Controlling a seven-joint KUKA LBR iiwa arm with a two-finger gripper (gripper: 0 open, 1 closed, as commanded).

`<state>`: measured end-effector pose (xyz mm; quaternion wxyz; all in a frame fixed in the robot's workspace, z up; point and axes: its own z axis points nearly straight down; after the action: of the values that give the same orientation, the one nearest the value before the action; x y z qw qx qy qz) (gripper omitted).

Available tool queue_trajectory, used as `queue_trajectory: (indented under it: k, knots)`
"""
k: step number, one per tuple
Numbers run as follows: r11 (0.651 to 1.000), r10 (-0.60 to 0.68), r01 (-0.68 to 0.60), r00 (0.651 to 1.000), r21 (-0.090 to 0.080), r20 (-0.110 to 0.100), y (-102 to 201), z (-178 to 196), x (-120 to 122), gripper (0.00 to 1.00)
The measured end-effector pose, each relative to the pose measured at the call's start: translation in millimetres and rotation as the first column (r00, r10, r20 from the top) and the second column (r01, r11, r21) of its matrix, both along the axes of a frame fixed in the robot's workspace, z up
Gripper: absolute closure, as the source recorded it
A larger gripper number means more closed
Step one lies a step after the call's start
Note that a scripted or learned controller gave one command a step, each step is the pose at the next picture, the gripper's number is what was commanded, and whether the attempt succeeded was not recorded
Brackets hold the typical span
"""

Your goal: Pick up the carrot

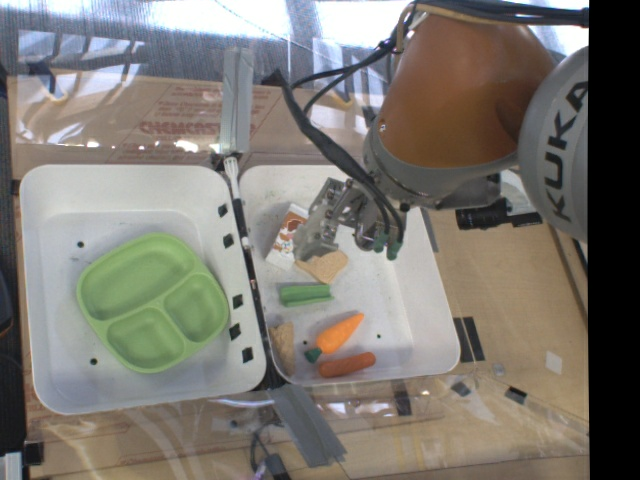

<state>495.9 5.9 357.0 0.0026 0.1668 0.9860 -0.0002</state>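
The carrot (337, 334) is orange with a small green top and lies on its side near the front of the right bin (420, 313). My gripper (325, 240) hangs over the middle of that bin, above and behind the carrot and well clear of it. Its grey fingers (318, 230) point down toward a tan slice of bread (322, 266), and nothing shows between them.
A green bean-like stick (305, 293) lies just behind the carrot, a red-orange sausage (347, 365) just in front, and a tan piece (283, 343) to its left. A small printed carton (288, 236) sits at the bin's back left. The left bin (50, 218) holds a green divided plate (150, 301).
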Motion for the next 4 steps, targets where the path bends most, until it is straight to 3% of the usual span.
queue_trajectory:
  k: [1, 2, 3, 4]
  knots:
    - [0.976, -0.217, 0.217, 0.976, 0.000, -0.004, -82.1, -22.2, -13.7, 1.00]
    - [0.998, 0.070, -0.070, 0.998, 0.002, -0.010, -106.8, -195.9, -20.2, 1.00]
    - [1.000, 0.005, -0.005, 1.000, 0.001, 0.001, -44.8, -114.4, -17.3, 1.00]
    - [0.983, -0.182, 0.182, 0.983, 0.001, 0.000, -63.7, -39.6, -18.1, 1.00]
